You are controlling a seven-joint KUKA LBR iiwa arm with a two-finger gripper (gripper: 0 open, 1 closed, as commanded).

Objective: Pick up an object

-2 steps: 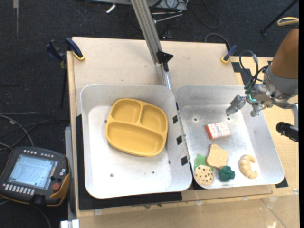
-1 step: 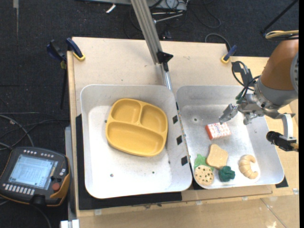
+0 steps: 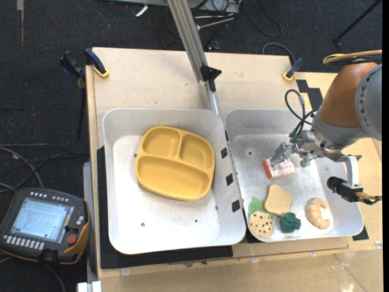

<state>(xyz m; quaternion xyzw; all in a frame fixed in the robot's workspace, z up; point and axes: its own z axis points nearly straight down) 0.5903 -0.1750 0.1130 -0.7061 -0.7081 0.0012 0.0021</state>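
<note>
arm (image 3: 349, 105): grey with an orange band, reaching in from the right over the right bin (image 3: 255, 126).
jaws: the gripper (image 3: 287, 156) is low over the red-and-white packet (image 3: 279, 168); cannot tell whether it is open or closed, or whether it touches the packet.
packet: lies flat near the middle of the right bin, just beside the gripper's tip.
near neighbours: a slice of toast (image 3: 278, 201) just in front of the packet; a croissant (image 3: 318, 213) to its right; a green piece (image 3: 290, 222) and a spotted cookie (image 3: 261, 224) along the bin's front edge, near the toast.
left bin (image 3: 121, 132): holds a yellow divided plate (image 3: 175, 163), well apart from the gripper.
table (image 3: 152, 72): a slanted metal pole (image 3: 188, 32) crosses its back edge above the seam between the bins.
floor: a handheld control panel (image 3: 42, 224) lies left of the table.
</note>
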